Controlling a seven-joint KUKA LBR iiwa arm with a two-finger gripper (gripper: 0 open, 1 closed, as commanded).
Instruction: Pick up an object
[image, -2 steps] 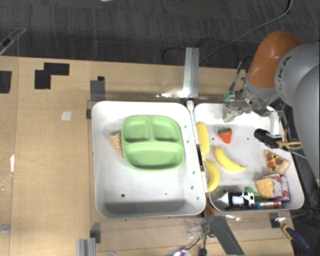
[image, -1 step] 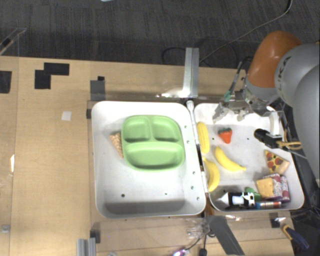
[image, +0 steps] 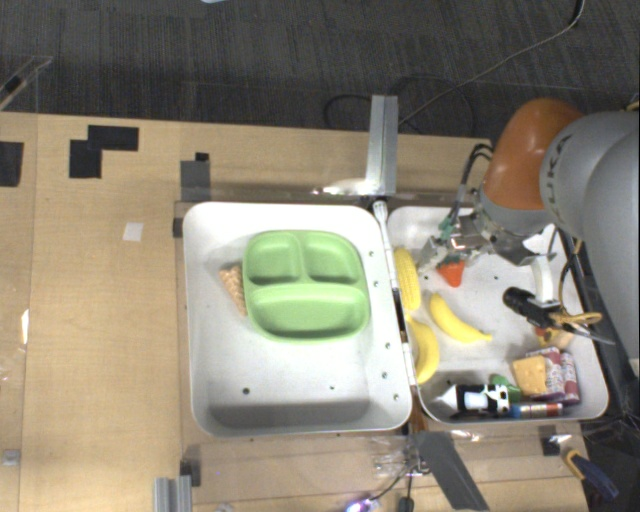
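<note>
The gripper (image: 452, 243) hangs low over the far-left part of the right bin (image: 590, 385); whether it is parted or closed cannot be told. A small red object (image: 452, 272) lies directly below it, apparently unheld. Two bananas (image: 457, 321) lie nearer. The wooden bench (image: 90, 330) meets dark flooring (image: 200, 55) beyond.

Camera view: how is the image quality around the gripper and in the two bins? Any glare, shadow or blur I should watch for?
In the camera view the gripper is small and soft, so its fingers are hard to read; a small red object sits just below it. The left bin shows a grey shadow along its lower floor, the green tray is evenly lit, and bright glare marks the metal post base.
</note>
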